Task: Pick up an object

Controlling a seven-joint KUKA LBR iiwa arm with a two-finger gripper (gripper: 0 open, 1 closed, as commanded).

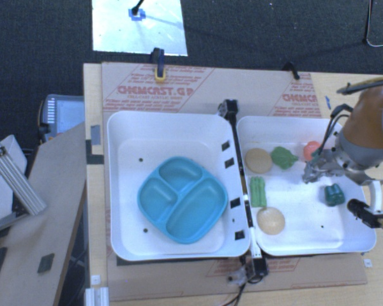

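Hovering in the right bin (293, 238), the gripper (313, 171), its opening unclear, probably must descend toward the teal block (334, 194)

In the right white bin (293, 244) I see six small objects. A round tan piece (258, 160) lies beside a leafy green piece (283, 157). A red-orange piece (311, 150) is near the far wall. A ribbed light-green piece (258, 191) lies above another round tan piece (270, 220). A dark teal block (334, 194) lies at the right.
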